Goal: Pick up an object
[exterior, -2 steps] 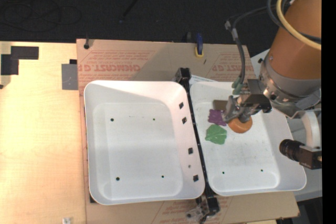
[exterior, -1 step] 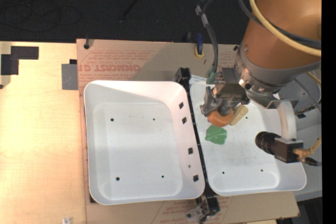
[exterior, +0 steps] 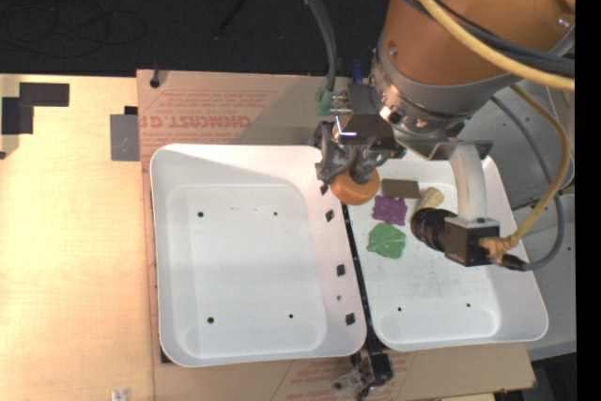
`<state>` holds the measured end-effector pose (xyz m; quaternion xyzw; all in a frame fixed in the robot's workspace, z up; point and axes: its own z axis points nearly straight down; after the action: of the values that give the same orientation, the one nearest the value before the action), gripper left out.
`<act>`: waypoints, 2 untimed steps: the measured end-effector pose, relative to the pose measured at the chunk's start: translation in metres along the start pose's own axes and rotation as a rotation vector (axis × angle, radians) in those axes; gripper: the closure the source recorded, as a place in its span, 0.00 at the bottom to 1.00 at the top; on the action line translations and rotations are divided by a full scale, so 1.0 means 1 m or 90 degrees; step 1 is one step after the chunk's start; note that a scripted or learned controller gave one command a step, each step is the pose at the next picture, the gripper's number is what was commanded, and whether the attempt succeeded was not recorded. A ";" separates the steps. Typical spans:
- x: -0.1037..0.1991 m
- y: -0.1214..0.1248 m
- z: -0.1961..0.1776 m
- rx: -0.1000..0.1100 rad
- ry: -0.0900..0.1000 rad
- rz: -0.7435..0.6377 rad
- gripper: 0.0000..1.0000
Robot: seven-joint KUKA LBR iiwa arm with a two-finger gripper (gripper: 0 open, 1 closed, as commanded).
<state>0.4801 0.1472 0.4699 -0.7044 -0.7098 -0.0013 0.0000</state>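
Note:
My gripper (exterior: pixel 352 172) hangs over the divider between the two bins, near their far end. A round orange object (exterior: pixel 355 191) sits between its dark fingers, directly under the wrist, and overlaps the right bin's left rim. In the right bin (exterior: pixel 451 315) just beside it lie a purple piece (exterior: pixel 390 209), a green piece (exterior: pixel 386 241), a dark brown block (exterior: pixel 401 189) and a small tan piece (exterior: pixel 431 197). The big grey and orange arm hides the far part of the right bin.
The left bin (exterior: pixel 235 258) lies to the left of the gripper. A black cylindrical unit (exterior: pixel 458 237) on the arm, with a cable, hovers over the right bin beside the loose pieces. Brown cardboard (exterior: pixel 216 113) lies under both bins.

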 end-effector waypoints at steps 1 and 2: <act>0.000 -0.008 0.174 0.015 -0.006 0.005 1.00; -0.041 -0.007 0.258 0.011 -0.004 0.008 1.00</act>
<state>0.4736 0.1061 0.2114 -0.7089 -0.7052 0.0070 0.0035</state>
